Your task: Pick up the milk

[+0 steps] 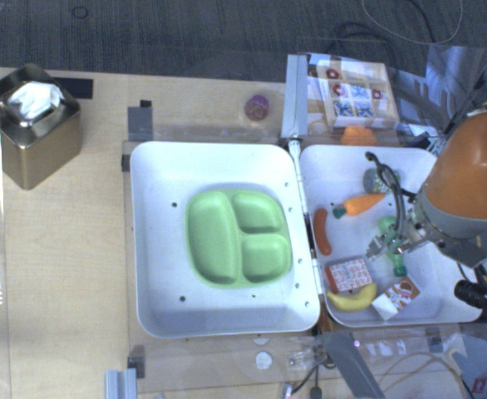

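In the camera view, the arm reaches in from the right and hangs over the right bin [443, 312], its orange band above the wrist. The jaws [391, 243] sit low near the bin's middle, beside something green; whether they are spread or pressed together I cannot tell, since the wrist and cables mask them.

The milk [395, 298], a small white carton with a red-printed face, lies near the bin's front wall, just right of the banana [351, 298]. It is apart from the jaws, toward the front edge of the surface and slightly right of them. Its long axis runs at a slant, front-left to back-right. A carrot [363, 204] and a sausage [322, 230] lie farther back.

The left bin [156, 248] holds a green divided tray [238, 237].
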Controlling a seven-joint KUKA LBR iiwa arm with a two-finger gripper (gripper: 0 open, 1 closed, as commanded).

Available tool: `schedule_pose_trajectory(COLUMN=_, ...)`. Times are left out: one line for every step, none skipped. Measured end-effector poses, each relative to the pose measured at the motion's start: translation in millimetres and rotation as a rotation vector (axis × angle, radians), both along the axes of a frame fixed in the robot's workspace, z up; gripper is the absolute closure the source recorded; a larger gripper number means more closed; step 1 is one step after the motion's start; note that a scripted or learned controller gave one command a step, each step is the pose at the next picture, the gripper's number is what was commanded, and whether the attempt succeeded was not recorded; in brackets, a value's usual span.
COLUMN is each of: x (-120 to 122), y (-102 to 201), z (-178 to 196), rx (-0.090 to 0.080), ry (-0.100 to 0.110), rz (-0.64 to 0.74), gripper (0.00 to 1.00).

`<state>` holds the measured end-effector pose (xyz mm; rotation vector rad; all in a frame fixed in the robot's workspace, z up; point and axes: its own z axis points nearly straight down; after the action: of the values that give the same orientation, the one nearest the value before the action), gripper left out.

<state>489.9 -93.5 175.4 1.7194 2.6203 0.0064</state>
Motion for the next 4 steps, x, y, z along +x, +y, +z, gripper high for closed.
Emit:
schedule_pose_trajectory(x=0, y=-31, z=72, rx=-0.002, ry=-0.002, rz=0.019, gripper=1.00)
schedule_pose_trajectory(x=0, y=-30, z=72, rx=-0.002, ry=-0.001, rz=0.019, gripper=0.00)
schedule_pose_trajectory(x=-2, y=-34, z=-57, rx=0.002, ry=0.006, rz=-0.083, gripper=0.00)
schedule_pose_trajectory(x=-1, y=-112, z=-33, rx=0.001, ry=0.003, rz=-0.274, gripper=0.00)
